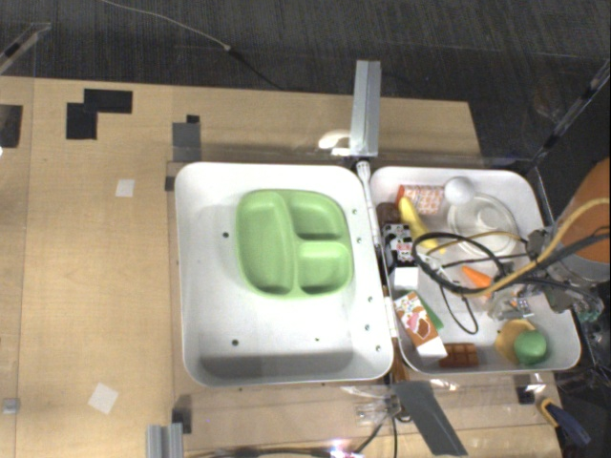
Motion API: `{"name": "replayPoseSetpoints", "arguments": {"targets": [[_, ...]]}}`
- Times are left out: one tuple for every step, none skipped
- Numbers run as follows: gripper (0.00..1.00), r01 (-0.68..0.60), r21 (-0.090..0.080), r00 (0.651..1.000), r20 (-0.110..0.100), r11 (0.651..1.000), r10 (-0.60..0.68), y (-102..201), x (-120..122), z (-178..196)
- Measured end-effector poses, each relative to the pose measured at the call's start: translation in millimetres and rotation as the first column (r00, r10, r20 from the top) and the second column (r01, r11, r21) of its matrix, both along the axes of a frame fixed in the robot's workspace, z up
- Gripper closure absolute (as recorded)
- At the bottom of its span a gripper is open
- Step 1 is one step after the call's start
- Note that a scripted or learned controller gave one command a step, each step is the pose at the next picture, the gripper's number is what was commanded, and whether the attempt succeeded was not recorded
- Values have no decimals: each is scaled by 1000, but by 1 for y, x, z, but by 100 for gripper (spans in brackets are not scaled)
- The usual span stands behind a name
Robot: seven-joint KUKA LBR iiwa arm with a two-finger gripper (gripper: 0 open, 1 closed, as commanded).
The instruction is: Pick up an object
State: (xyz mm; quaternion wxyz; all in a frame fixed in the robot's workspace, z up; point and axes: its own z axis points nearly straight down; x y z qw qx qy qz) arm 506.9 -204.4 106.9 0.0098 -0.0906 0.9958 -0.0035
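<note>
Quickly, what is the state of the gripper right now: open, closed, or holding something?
Gripper: cannot be told from this view; it hangs low over the right bin.

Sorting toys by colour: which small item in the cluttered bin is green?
The round ball in the corner of that bin at the view's lower right, beside a yellow piece. The banana is yellow, the stick orange.
</note>
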Motion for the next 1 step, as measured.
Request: {"name": "replayPoseSetpoints", "arguments": {"targets": [[100,56,3,998,-1,998,-56,31,57,106]]}}
